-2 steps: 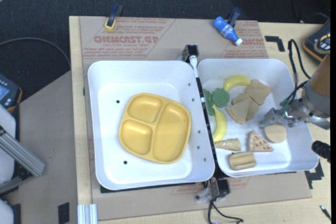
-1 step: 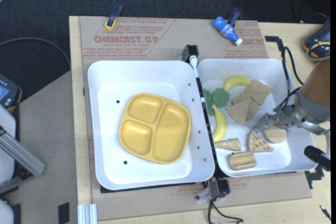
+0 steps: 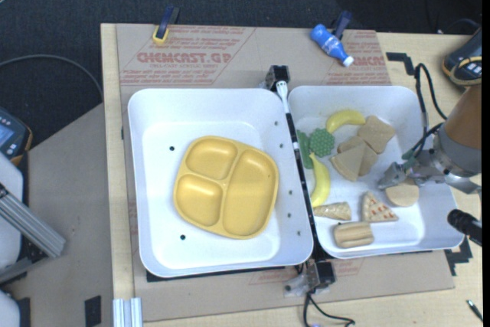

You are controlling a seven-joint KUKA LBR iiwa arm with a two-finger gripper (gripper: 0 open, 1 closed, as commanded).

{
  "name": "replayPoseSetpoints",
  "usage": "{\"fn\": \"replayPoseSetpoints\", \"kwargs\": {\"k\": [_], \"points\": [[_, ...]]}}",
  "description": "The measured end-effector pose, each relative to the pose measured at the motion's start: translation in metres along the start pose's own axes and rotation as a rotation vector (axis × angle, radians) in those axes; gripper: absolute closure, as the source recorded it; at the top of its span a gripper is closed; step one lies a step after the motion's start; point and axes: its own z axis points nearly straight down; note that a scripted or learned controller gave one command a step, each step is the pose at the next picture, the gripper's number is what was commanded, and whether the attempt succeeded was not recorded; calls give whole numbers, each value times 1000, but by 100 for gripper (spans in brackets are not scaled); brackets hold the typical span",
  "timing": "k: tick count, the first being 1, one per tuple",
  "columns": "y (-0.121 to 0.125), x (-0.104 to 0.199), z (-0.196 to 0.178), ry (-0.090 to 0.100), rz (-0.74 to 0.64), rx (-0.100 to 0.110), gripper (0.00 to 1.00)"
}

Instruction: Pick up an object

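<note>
Gripper [image 3: 400,174] sat low in right bin [image 3: 406,99], near pizza slice [image 3: 377,208] & tan round piece [image 3: 403,196]; can't tell if open or holding anything. Yellow tray [image 3: 226,186] in left bin [image 3: 153,165].

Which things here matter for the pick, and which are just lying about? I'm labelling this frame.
In play: gripper; right bin with toy foods: pale round piece, pizza slice, banana, broccoli, hot dog.

Lying about: left bin, yellow divided plate, blue bottle.
</note>
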Motion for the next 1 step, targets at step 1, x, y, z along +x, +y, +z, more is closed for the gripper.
{"fn": "replayPoseSetpoints", "kwargs": {"k": [1], "points": [[6,8,-58,-3,-2,-6,100]]}}
